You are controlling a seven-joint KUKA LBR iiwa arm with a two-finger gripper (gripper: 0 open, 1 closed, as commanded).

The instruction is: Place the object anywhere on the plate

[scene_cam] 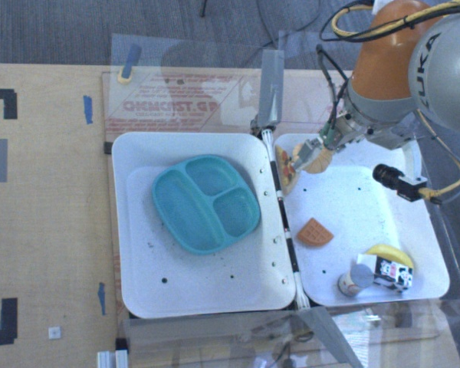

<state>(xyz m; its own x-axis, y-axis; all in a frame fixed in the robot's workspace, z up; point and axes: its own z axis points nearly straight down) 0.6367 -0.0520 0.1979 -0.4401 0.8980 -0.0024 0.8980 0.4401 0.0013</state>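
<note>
Colours on the bench: teal, white, orange and yellow

The plate (207,203) sat teal-blue, plain and unpatterned, in the left white bin (138,282), whose floor was flecked with a few dark dots. The right bin (429,274) was white too, and there lay an orange wedge-shaped piece (314,233), a yellow banana-like piece (389,254), a black-and-white printed item (393,274) and a grey-and-tan round thing (353,281). At that bin's left rim, an orange-and-yellow multicoloured object (285,167) showed. The arm (445,60) was grey, with its orange band (391,37) bright above the wrist and yellow cable looping over it. The bench (46,205) was pale wood, marked with blue tape strips and black corner marks.
</note>
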